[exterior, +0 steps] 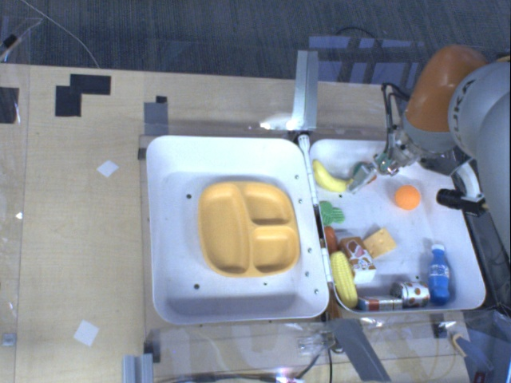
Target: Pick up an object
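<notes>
Arm (467,102) reaches in from the right over the right bin (471,250). Left bin (172,238) holds a yellow divided plate (247,227). Gripper (363,176) sits low at the banana (327,177), right end; can't tell finger state or any grip. Nearby: corn cob (343,278), blue bottle (438,274), can (415,294), orange ball (408,197).

Colours: white bins, yellow tray, bright toys by the grey arm

Both bins (160,238) white; divided tray (247,227) mustard yellow. Just left of the jaws, banana (327,177) yellow; right of them, ball (408,198) orange. Below: leafy piece (331,212) green, corn (343,271) yellow, cracker-like block (381,242) tan, bottle (438,275) blue with white cap. Arm (479,110) grey, band (435,86) orange. Bench (72,238) pale wood with black patches.
</notes>
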You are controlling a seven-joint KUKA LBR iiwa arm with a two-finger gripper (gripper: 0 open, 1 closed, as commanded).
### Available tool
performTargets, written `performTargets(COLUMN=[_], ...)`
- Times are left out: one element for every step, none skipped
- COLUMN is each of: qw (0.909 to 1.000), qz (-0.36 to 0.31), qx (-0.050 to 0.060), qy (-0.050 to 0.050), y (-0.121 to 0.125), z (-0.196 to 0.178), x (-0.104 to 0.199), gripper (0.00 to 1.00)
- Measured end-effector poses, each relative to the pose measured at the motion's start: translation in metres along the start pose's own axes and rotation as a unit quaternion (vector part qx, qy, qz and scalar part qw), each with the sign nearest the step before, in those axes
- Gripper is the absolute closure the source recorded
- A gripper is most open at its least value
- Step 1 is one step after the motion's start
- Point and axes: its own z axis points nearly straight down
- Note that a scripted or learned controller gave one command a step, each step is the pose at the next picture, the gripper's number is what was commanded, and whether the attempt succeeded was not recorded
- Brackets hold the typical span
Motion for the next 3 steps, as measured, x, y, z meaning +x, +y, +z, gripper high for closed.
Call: performTargets(qw=[1.0000,0.9938,0.9824], qz=[-0.004,0.111,0.187], qx=[-0.005,-0.004,-0.001], qy=[-0.004,0.001,0.001], y=[0.004,0.046,0.024], z=[-0.013,-0.099,-0.116], x=[0.000,0.062,0.027], gripper=[1.00,1.00,1.00])
